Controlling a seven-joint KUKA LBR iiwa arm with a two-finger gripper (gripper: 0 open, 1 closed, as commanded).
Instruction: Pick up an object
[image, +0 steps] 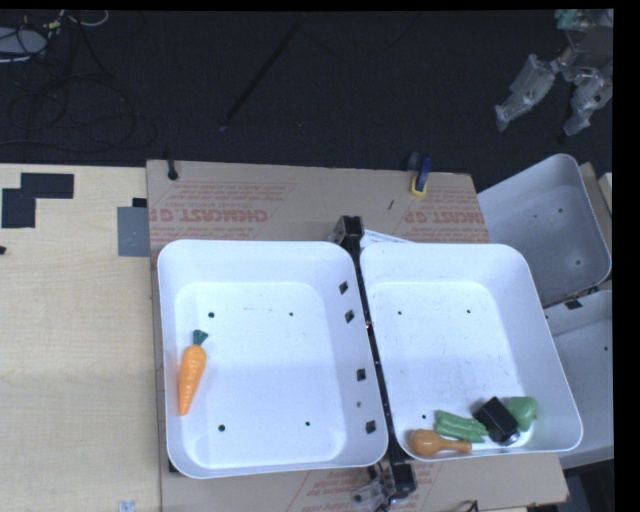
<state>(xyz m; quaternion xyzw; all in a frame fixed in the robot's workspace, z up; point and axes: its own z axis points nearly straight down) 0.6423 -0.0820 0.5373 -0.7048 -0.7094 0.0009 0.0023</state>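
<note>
Carrot (191, 372) near left bin's (250, 258) wall, perhaps touching.

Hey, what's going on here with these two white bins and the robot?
Nothing is being handled yet. The end effector hangs at the top right, away from both bins and holding nothing. A toy carrot lies in the left bin. In the right bin, a black block, green pieces and an orange piece cluster in the near corner.

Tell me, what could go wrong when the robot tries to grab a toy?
The green toy, black block and orange toy are bunched in the right bin's corner, so it might nudge the wrong one. The carrot lies near the left bin's wall, which could block the fingers.
</note>
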